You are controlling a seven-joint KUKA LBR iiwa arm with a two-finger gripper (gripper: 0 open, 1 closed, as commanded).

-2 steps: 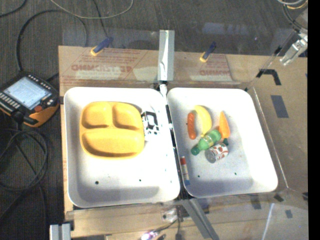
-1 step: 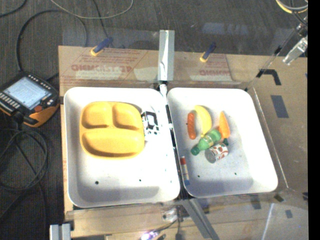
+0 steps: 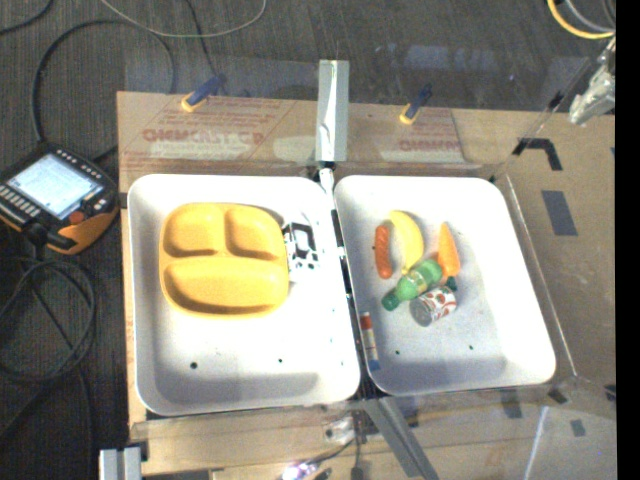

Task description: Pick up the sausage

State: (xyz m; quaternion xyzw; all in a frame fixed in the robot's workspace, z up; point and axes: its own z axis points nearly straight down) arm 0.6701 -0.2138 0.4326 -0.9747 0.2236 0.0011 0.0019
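The sausage (image 3: 383, 249) is a short red-orange link lying lengthwise in the upper left part of the right bin (image 3: 520, 338). It rests against the left side of a yellow banana (image 3: 408, 236). A pale grey part of my gripper (image 3: 592, 93) shows at the upper right edge of the view. It hangs well outside the bin, far above and to the right of the sausage, and nothing can be seen in it.
An orange carrot (image 3: 449, 250), a green bottle (image 3: 411, 286) and a small can (image 3: 435, 305) crowd just right of and below the sausage. A pen (image 3: 368, 340) lies along the divider. The left bin (image 3: 250, 368) holds a yellow divided tray (image 3: 225, 258).
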